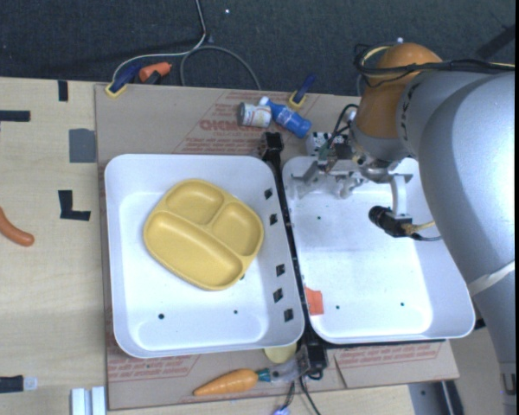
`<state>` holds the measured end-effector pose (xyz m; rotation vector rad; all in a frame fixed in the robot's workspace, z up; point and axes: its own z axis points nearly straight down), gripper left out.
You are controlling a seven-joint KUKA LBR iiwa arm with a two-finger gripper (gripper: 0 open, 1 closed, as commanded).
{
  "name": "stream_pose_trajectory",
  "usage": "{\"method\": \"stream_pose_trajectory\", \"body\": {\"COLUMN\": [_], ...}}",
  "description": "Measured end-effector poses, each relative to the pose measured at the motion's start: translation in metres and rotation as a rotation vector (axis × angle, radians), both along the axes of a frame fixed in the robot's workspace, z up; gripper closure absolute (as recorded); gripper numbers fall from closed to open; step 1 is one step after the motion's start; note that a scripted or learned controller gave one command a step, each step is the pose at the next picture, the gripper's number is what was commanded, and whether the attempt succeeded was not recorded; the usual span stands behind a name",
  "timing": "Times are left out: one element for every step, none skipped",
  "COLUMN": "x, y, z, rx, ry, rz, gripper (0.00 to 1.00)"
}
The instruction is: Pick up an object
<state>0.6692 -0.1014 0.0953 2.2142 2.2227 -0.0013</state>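
Observation:
A yellow divided plate (205, 232) lies in the left white bin (125, 318), a little left of its middle. A small orange-red piece (313, 301) rests at the near left edge of the right white bin (415, 318). My gripper (330, 177) hangs low over the far left corner of the right bin, beneath the orange band and grey wrist. It is well away from the orange-red piece and is separated from the plate by the wall between the bins. Nothing can be made out held in it.
A toy carrot (227, 382) lies on the cardboard in front of the bins. A blue and white bottle (277, 115) lies behind them. An orange sausage (10, 226) sits on the bench at far left. The grey arm (467, 162) covers the right bin's right side.

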Motion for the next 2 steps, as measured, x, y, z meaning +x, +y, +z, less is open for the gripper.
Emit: {"method": "stream_pose_trajectory", "body": {"x": [-0.011,0.000], "y": [0.003,0.008], "z": [-0.010,-0.010], "rx": [0.001,0.002], "ry": [-0.001,0.002], "rz": [-0.003,-0.003], "gripper": [0.00,0.00]}}
